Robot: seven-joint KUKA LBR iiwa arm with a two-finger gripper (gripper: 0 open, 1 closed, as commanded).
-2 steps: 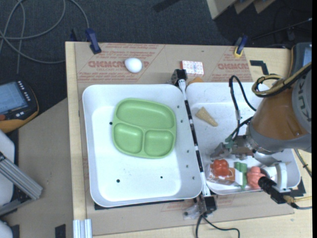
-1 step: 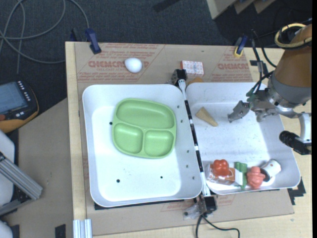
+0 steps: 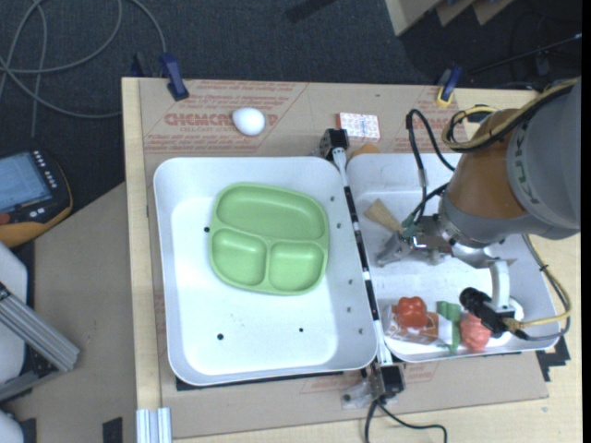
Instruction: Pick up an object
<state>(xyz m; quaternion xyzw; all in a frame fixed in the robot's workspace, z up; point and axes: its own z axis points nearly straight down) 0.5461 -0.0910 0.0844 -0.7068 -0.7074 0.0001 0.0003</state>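
We saw 2 white bins side by side on the cardboard-covered surface [image 3: 277, 109]. The left bin [image 3: 185, 321] held 1 pale green plate [image 3: 270, 238] with 3 compartments, lying flat near the bin's middle. The right bin [image 3: 392, 178] held the small things that could be picked up. 1 tan wedge-shaped piece [image 3: 380, 214] lay near its left wall. At the bin's near end we counted 1 red, tomato-like object [image 3: 412, 312] in a clear wrapper, 1 green strip [image 3: 450, 314] just beside it, and 1 pinkish round object [image 3: 475, 332] next to that.

The grey arm with its orange band [image 3: 485, 178] reached in from the right, over the right bin. Its end effector [image 3: 406, 245] sat low in the bin, just right of the tan piece and above the red object in the view. We could not tell how it stood, as its metal tip was too small and cluttered to read, and we saw nothing clearly held in it.

Outside the bins, 1 white egg-shaped object [image 3: 247, 120] and 1 small red-and-white checked block [image 3: 359, 125] rested on the surface behind them. 2 blue clamps [image 3: 172, 74] gripped the surface's far edge.
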